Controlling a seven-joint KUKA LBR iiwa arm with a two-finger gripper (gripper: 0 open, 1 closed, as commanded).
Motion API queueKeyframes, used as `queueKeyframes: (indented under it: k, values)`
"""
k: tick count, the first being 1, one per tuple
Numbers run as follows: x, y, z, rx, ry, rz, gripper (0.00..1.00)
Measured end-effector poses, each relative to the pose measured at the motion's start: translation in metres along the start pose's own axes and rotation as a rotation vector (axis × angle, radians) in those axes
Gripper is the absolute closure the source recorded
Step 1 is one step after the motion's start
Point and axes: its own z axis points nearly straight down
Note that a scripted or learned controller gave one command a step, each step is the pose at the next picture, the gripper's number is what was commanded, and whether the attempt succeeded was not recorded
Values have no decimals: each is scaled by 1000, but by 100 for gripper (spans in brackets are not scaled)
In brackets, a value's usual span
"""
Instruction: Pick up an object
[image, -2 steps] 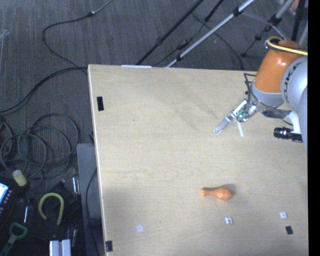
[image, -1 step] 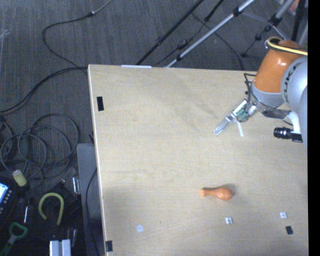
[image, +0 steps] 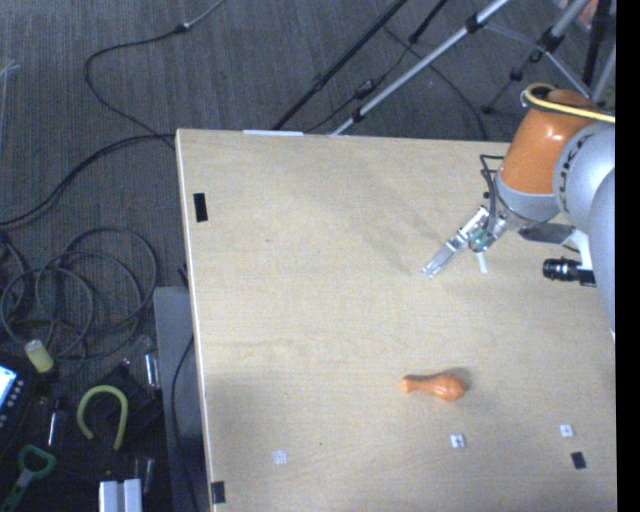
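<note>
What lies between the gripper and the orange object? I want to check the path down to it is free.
Nothing: in the camera view, only bare tan board lies between the gripper and the orange object below it.

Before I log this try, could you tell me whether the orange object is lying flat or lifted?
Lying flat: the orange object rests on the wooden board, well apart from the gripper.
</note>
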Motion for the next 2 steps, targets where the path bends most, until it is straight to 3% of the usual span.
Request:
queueKeyframes:
  k: [1, 2]
  values:
    - [0, 2, -10, -4, -1, 0, 100]
    - [36, 26, -89, -5, 2, 77, 100]
